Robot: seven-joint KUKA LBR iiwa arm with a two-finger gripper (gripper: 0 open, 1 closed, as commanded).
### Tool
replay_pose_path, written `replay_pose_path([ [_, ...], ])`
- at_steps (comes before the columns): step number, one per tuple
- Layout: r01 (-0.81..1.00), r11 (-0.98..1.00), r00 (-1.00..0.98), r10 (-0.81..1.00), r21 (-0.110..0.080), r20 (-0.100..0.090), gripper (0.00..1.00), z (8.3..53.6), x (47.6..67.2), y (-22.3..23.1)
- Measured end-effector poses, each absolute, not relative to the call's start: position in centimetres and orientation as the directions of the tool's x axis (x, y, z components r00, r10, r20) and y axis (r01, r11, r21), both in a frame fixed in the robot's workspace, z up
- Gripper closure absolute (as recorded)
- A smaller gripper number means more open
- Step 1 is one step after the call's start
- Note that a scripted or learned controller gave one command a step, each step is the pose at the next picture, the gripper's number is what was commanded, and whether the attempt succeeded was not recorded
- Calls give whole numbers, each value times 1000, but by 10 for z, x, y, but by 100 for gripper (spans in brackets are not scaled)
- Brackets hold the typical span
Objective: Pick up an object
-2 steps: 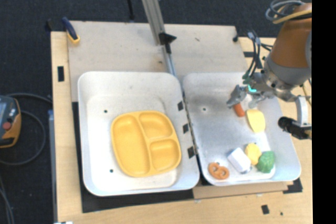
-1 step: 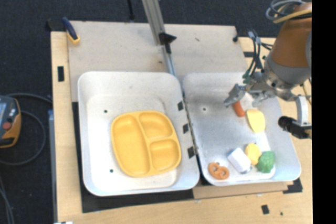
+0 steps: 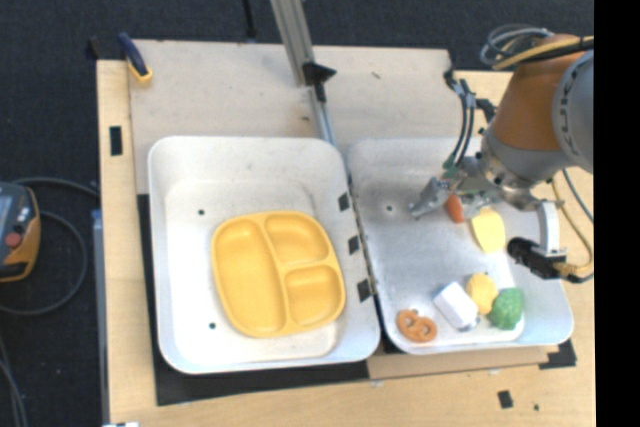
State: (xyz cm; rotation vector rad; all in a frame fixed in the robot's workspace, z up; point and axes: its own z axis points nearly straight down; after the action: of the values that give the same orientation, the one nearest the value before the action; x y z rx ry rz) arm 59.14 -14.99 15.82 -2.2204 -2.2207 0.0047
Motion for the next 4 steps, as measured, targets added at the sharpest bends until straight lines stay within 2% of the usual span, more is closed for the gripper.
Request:
replay_pose_path([
  [1, 1000, -2, 2, 1000, -4, -1, 0, 105, 591, -151],
  [2, 1000, -5, 5, 1000, 4, -2, 100, 120, 593, -152],
  [4, 1000, 2, -2, 1000, 7, -2, 100, 239, 599, -156],
])
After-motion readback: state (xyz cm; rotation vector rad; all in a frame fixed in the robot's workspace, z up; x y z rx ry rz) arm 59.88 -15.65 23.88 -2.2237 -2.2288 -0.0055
